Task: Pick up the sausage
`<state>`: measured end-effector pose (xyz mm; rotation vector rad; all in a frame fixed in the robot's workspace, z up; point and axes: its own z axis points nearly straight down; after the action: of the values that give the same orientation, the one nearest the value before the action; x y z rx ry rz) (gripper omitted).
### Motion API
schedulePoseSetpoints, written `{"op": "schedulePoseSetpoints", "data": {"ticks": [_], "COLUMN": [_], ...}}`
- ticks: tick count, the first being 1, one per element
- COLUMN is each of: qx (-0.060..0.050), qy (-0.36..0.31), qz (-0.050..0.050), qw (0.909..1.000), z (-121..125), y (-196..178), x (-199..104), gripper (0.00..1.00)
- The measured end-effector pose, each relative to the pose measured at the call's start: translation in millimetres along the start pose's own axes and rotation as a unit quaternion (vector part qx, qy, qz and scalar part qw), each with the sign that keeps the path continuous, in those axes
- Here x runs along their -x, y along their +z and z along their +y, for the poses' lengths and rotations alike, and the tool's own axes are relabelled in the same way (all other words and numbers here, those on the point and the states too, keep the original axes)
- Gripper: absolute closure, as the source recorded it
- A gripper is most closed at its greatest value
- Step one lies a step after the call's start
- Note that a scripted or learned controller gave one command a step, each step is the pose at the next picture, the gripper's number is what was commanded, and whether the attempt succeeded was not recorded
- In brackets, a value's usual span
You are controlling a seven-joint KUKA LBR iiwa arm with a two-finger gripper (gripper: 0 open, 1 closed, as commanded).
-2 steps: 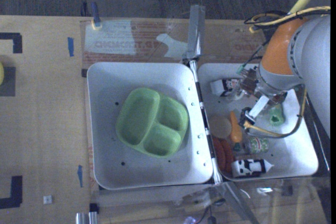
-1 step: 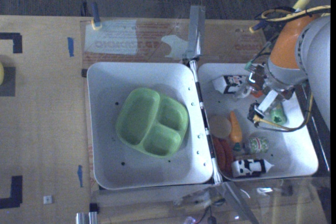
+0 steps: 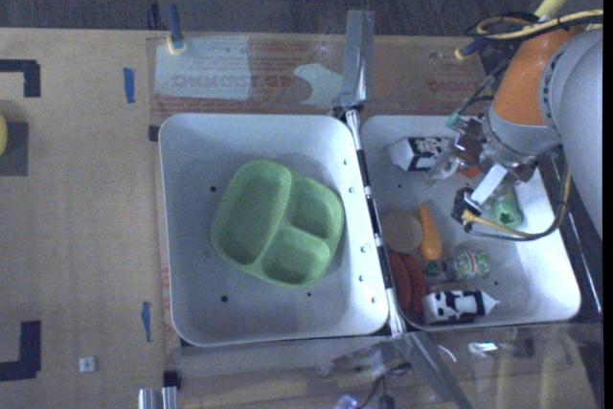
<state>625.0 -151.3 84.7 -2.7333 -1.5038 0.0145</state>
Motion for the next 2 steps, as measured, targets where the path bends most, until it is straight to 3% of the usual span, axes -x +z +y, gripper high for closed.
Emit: {"op": "schedulePoseSetpoints", "data": {"ticks": [1, 2], "qx": [-0.035, -0.025], "qy": [-0.004, -0.005], "qz": [-0.010, -0.012], "qw": [0.9993, 0.9996], "z": [28.4, 31.1], "y": [1.5, -4.3], "x": [-7.4, -7.7], "gripper": [0.00, 1.00]}}
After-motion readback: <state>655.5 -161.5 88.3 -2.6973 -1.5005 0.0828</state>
